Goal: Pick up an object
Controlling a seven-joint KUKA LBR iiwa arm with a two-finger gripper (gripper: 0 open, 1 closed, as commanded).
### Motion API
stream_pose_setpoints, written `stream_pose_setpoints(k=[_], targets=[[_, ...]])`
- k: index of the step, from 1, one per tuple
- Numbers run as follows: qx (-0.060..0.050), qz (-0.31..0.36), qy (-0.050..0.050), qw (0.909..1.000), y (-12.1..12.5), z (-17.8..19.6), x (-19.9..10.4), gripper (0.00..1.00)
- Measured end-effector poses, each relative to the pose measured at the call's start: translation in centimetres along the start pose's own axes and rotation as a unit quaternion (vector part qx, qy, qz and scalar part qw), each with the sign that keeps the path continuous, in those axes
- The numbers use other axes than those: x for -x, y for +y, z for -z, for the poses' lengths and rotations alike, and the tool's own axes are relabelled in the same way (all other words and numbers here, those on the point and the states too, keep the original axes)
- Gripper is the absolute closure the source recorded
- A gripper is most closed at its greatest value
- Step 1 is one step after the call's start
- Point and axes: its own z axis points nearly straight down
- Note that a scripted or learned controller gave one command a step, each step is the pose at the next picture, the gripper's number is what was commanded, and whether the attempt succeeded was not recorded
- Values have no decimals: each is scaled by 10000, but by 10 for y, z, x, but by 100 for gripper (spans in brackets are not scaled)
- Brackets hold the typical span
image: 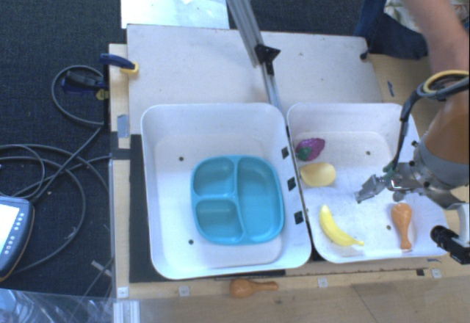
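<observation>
your hand (365, 193) hangs in the right bin (345, 120); i cannot tell its state. nearest, at its 4 o'clock, lies the drumstick (402, 223): likely light, stiff, smooth plastic. take it across the narrow shank.

A lab — clamped bench (220, 64); loose cables (44, 160); teach pendant (11, 230).

Pincer (367, 192) low, arm from right
</observation>
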Motion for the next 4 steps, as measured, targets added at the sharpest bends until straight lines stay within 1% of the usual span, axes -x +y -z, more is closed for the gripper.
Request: stream_pose_setpoints(k=[1,2,3,4], targets=[[2,0,0,10000,0,-42,-2,0],[36,2,-8,10000,1,-29,-1,100],[51,23,-19,10000,5,17,6,100],[46,35,-15,10000,7,43,6,100]])
